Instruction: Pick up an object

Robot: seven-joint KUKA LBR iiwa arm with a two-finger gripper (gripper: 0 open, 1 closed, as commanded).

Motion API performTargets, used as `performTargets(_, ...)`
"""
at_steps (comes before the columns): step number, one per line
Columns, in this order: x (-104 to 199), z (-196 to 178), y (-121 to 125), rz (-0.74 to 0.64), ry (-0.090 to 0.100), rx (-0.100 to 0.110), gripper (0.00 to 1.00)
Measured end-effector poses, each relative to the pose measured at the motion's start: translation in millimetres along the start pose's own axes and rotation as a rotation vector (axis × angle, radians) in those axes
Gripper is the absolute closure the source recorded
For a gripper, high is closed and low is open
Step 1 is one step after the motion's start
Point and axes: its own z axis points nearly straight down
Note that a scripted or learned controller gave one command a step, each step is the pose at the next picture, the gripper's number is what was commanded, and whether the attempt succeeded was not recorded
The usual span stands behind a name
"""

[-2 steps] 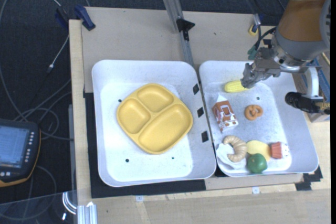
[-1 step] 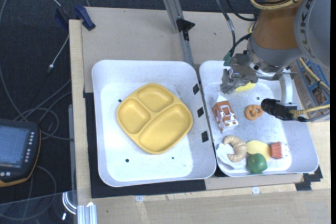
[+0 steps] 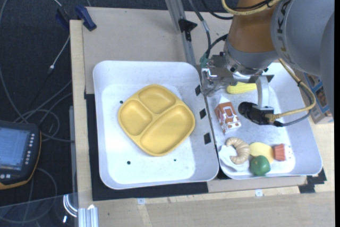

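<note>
Two shallow white bins side by side on the bench. In the left bin [image 3: 106, 167], a yellow divided plate [image 3: 156, 119] with three compartments, lying flat near the middle. In the right bin [image 3: 305, 146], toy food toward the near edge: an orange-and-white carton [image 3: 227, 117] beside the dividing wall, a croissant-like pastry [image 3: 239, 149], a yellow lemon [image 3: 259, 149], a green lime [image 3: 260, 166] touching the lemon, and an orange-red block [image 3: 280, 152] just to their right. A yellow corn cob [image 3: 241, 87] farther back, partly under the arm.

Grey arm with orange band [image 3: 260, 8] reaching in from the right, low over the far part of the right bin. Gripper [image 3: 215, 78] close to the dividing wall, just beside the corn and above the carton. Jaw state impossible to tell; nothing visibly held. Black object [image 3: 254, 113] with a yellow cable between carton and arm, possibly part of the rig.

Handheld controller [image 3: 16, 151] with a screen on the floor at left, among loose cables.
</note>
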Motion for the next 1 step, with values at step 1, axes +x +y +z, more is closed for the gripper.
performTargets(1, 51.1, -8.7, -10.1, 0.001, -0.001, -0.003, 1.0)
